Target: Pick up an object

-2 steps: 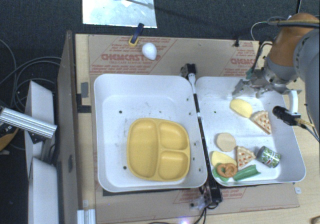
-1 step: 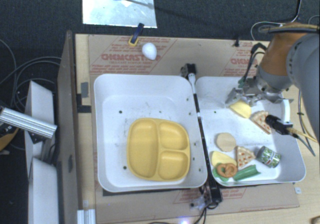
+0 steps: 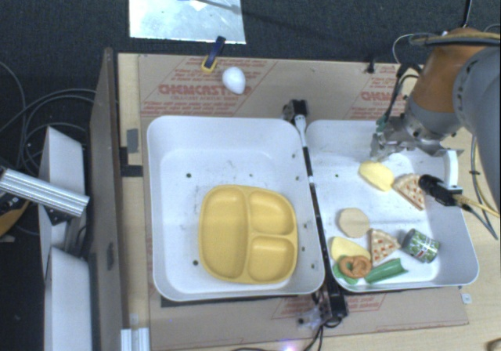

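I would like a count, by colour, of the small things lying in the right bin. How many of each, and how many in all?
Yellow: 2, a lump and a wedge
Tan: 1, a round disc
Pizza slices: 2, and
Orange: 1, a ring
Green: 2, a stick and a can
Total: 8

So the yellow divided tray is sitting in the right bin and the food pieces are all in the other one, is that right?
Not quite. The camera view shows the yellow divided tray in the left bin, not the right. The food pieces, such as the pizza slice and green can, lie in the other one, the right bin.
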{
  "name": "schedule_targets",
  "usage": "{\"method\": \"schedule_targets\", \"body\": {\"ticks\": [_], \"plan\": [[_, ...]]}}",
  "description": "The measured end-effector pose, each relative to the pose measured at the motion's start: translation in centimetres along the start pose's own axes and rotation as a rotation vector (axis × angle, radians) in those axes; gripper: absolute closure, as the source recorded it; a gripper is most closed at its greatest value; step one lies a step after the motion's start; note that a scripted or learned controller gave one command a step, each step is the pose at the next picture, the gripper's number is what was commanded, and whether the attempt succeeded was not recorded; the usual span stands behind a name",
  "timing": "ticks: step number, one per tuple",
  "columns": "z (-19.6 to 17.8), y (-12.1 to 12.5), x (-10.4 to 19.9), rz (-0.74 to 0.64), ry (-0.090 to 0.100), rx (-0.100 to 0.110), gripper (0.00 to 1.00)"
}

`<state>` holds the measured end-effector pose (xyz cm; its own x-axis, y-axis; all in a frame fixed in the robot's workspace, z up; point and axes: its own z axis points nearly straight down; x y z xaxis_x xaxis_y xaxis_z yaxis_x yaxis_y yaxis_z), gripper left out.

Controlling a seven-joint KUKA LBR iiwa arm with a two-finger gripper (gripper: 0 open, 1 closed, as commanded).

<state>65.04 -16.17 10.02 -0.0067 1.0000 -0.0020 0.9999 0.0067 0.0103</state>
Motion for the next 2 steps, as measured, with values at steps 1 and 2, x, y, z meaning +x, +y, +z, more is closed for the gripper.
{"method": "schedule_targets", "body": {"ticks": [1,2], "plan": [[0.1,0.0,0.0,0.000,0.000,0.001,0.00],[1.6,-1.8,-0.5,0.006,0.001,0.011,0.00]]}}
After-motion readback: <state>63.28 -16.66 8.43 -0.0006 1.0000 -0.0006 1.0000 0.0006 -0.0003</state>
